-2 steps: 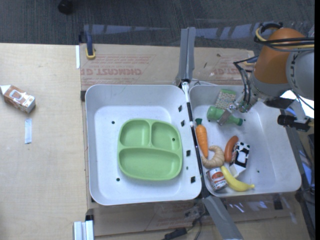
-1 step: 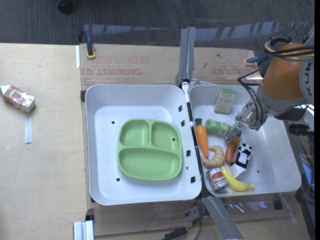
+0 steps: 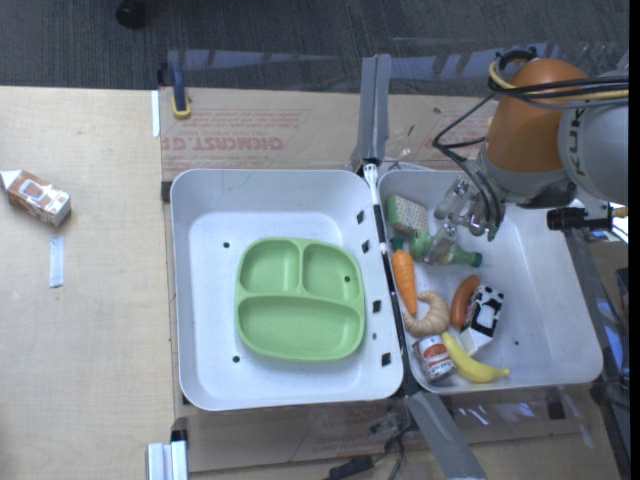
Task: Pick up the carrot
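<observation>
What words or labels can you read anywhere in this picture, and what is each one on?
"CHEMCAST" with "G.E." beside it, red print seen upside down on the brown board behind the bins.
Small carton: print too blurred to read.
Can: label too small to read.
Black-and-white pack: unreadable.

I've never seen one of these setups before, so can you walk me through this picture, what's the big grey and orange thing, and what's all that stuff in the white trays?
The grey and orange thing is a robot arm reaching in from the right. One fixed camera looks down at a slant on the bench. Its metal hand hangs over the right bin; I can't tell whether it grips anything. That bin holds toy food: a carrot by its left wall, a banana, a small can, a sausage and a green bottle. The left bin holds a green divided plate. The arm is meant to lift the carrot, which lies untouched.
</observation>
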Robot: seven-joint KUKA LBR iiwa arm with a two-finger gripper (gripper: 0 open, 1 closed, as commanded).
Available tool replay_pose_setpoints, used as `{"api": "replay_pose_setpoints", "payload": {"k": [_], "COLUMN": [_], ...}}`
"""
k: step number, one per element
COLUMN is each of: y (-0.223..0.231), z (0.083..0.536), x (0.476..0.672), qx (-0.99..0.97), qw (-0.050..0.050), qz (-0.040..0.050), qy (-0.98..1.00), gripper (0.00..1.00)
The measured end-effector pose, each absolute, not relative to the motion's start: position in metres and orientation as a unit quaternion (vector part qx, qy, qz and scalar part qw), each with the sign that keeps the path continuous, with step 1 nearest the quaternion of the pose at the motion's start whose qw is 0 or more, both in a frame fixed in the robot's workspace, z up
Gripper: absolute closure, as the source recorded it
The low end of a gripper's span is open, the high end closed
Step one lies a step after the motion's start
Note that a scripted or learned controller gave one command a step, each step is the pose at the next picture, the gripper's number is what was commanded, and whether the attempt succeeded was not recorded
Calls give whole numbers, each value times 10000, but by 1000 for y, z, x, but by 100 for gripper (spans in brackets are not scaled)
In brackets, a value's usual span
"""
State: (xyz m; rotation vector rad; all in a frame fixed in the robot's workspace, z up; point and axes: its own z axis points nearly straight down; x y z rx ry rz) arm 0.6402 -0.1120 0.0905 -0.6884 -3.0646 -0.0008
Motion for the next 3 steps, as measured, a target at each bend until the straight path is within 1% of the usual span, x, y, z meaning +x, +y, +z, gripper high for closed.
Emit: {"api": "replay_pose_setpoints", "payload": {"k": [1, 2, 3], "y": [-113, -109, -113], "z": [96, 281, 101], "x": [638, 650, 622], "qx": [-2208, -567, 776], "qw": [70, -10, -7], "qz": [4, -4, -9], "qy": [-9753, -9984, -9970], "gripper": [100, 100, 100]}}
